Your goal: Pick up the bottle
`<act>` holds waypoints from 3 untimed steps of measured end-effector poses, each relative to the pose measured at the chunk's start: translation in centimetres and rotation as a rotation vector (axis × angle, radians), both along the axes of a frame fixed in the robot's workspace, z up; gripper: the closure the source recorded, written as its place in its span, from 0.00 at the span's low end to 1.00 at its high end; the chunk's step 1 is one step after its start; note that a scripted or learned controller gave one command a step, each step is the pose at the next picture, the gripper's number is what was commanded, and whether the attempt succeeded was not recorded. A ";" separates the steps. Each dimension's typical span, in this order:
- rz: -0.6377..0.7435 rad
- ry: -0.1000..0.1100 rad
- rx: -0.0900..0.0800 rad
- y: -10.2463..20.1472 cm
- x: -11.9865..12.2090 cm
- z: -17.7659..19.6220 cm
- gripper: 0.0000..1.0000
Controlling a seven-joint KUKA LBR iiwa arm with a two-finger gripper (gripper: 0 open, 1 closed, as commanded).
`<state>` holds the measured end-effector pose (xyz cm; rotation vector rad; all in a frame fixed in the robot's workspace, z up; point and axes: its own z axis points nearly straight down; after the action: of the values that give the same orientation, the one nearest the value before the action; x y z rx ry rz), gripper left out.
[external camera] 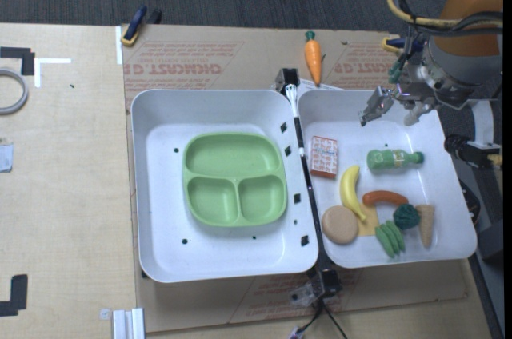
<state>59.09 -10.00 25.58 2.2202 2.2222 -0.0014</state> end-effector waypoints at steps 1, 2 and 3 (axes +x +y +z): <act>0.000 -0.001 -0.001 0.0 0.0 1.0 1.00; -0.012 0.001 0.000 5.5 -6.8 -6.1 1.00; -0.053 0.001 0.000 4.1 -11.3 1.5 1.00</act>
<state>47.77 -5.94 27.05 2.2783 2.1632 -0.0020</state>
